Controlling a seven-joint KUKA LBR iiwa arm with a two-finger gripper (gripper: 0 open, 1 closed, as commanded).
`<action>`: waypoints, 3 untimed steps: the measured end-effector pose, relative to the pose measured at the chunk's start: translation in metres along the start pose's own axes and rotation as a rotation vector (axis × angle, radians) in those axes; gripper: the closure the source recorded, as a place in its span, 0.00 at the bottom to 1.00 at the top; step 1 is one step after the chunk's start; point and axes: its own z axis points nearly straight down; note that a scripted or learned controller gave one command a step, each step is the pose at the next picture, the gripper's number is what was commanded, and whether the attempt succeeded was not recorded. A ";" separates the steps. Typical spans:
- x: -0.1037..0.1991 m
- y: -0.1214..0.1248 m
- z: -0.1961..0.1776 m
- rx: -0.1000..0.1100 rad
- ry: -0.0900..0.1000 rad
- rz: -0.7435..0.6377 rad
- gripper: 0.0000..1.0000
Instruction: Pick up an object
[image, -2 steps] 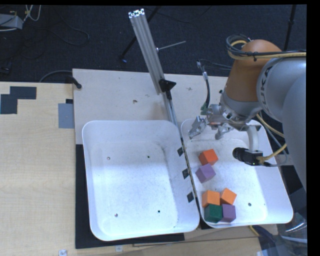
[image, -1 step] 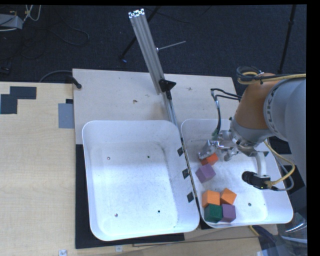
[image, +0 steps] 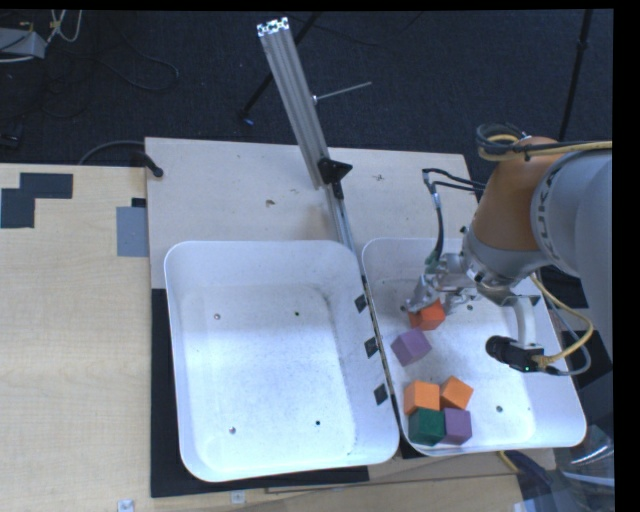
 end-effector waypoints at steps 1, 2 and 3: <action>0.081 -0.062 -0.068 -0.004 0.004 -0.009 1.00; 0.123 -0.076 -0.076 -0.027 0.003 -0.002 1.00; 0.160 -0.118 -0.067 -0.008 0.002 -0.008 1.00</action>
